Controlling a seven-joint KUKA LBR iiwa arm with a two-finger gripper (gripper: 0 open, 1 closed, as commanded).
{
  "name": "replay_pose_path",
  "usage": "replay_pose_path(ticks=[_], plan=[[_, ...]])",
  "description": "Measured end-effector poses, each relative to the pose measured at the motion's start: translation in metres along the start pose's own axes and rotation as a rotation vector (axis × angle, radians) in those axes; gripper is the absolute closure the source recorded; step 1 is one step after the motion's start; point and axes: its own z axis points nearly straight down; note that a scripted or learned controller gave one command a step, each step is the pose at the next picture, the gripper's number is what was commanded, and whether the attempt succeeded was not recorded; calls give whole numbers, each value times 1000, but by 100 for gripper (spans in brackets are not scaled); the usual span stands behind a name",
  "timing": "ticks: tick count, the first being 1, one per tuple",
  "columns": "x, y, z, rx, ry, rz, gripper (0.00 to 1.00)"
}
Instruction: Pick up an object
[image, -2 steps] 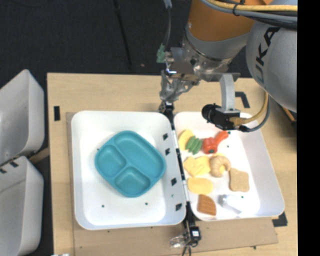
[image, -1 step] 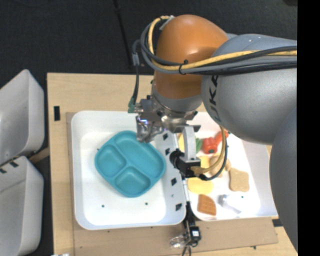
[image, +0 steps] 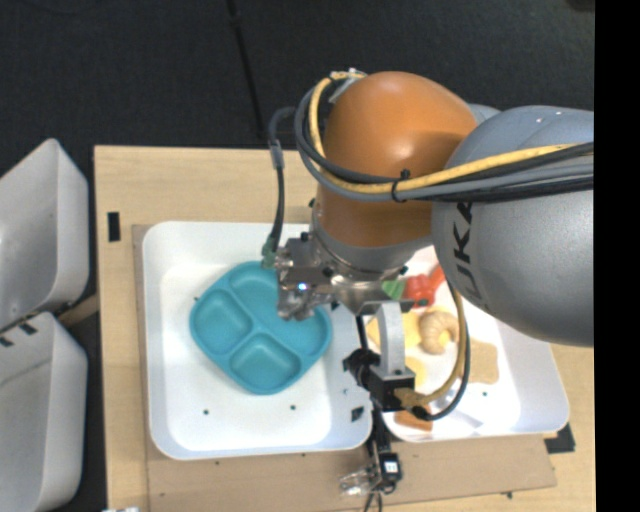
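Camera view shows the hand (image: 298, 296) low over the blue tray (image: 250, 338) in the left bin (image: 170, 420), near the tabletop's (image: 115, 180) middle; its grip I cannot tell.

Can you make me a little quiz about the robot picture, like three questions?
1. True or false: the blue divided plate lies in the left bin.
2. Which bin holds the small toy foods? A) left B) right
3. Fill in: the robot arm's big rounded band is colored ______.

Key: 1 true. 2 B, the right bin. 3 orange.
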Motion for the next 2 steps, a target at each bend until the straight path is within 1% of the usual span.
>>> replay_pose_path(ticks=[1, 2], plan=[[-30, 3, -91, -13, 1, 6, 100], [26, 1, -220, -17, 5, -2, 100]])
